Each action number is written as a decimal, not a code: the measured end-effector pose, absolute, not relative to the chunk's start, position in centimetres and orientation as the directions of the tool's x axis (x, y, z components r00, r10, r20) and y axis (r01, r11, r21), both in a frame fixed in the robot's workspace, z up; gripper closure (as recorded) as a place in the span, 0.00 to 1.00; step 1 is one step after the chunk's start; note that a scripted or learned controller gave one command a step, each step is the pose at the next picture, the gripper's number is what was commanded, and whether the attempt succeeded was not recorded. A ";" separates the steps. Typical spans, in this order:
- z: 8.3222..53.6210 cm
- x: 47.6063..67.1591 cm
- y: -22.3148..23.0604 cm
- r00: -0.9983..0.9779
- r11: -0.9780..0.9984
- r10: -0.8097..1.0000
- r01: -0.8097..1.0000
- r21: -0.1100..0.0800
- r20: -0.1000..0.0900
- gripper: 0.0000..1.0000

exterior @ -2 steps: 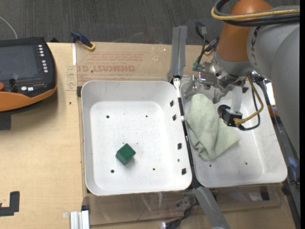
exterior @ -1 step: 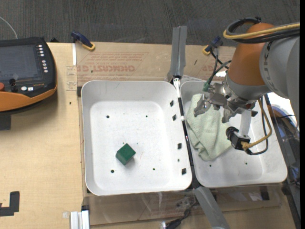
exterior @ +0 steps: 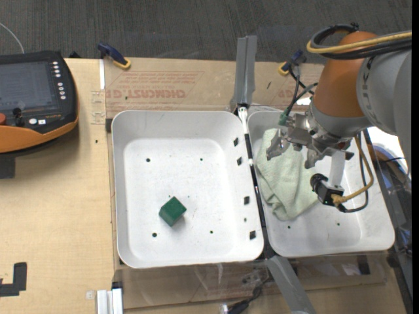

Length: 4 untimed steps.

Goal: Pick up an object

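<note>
A small green cube (exterior: 173, 211) lies in the left white bin (exterior: 131, 175), towards its front. A crumpled pale green cloth (exterior: 286, 178) lies in the right white bin (exterior: 366, 231), against its left wall. My gripper (exterior: 291, 151) hangs over the back part of the cloth, far to the right of the cube. Its fingers (exterior: 272, 147) are spread open with nothing between them. The wrist and its cables hide part of the right bin's back.
A teach pendant (exterior: 33, 103) rests on the bench at the far left. Blue clamps (exterior: 114, 56) hold the cardboard sheet (exterior: 170, 87) behind the bins. A grey upright bar (exterior: 245, 70) stands between the bins at the back.
</note>
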State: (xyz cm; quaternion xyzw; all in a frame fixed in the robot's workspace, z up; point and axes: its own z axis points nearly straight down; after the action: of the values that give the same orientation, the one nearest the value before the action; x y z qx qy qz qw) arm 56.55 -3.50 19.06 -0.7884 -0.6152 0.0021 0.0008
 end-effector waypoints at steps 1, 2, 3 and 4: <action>19.1 56.6 -3.5 0.243 -0.243 0.970 0.970 -0.004 -0.002 0.00; 19.1 54.9 -1.1 0.213 -0.213 0.977 0.977 -0.004 -0.002 0.00; 19.9 55.0 -1.3 0.216 -0.216 0.976 0.976 -0.005 -0.003 1.00; 19.3 59.0 -1.9 0.427 -0.427 0.904 0.904 -0.002 -0.003 1.00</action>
State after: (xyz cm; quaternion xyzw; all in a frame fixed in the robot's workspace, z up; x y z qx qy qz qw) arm 59.05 -1.94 19.25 -0.8446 -0.5354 0.0019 -0.0001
